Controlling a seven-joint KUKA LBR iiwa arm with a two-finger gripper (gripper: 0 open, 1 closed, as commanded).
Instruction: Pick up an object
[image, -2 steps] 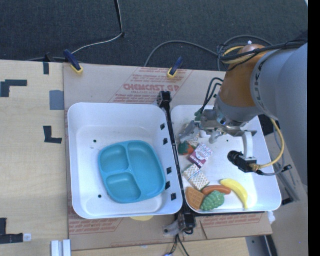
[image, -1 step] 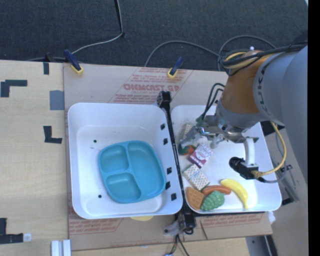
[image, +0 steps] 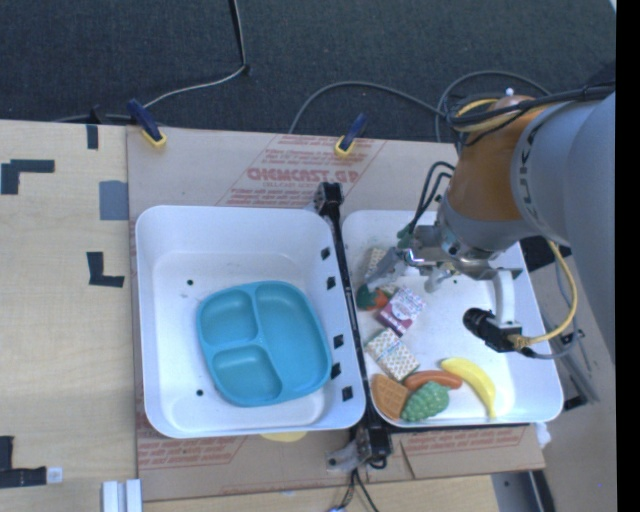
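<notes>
The right bin (image: 540, 400) holds several toy foods. A white and pink packet (image: 402, 308) lies near its middle, with a checkered cracker (image: 392, 352) below it. Along the front edge are a yellow banana (image: 475, 383), an orange carrot (image: 432, 379), a green bumpy piece (image: 427, 400) and an orange biscuit (image: 388, 395). A small green and red piece (image: 372, 296) and a beige piece (image: 378, 262) sit by the left wall. My gripper (image: 422, 264) hangs open over the bin's upper middle, just above the packet, with nothing between its fingers.
The left bin (image: 160, 250) holds a blue divided plate (image: 262, 342). The grey arm with its orange band (image: 490, 180) covers the right bin's back right corner. A black fitting with a yellow cable (image: 490, 328) hangs over the bin's right side.
</notes>
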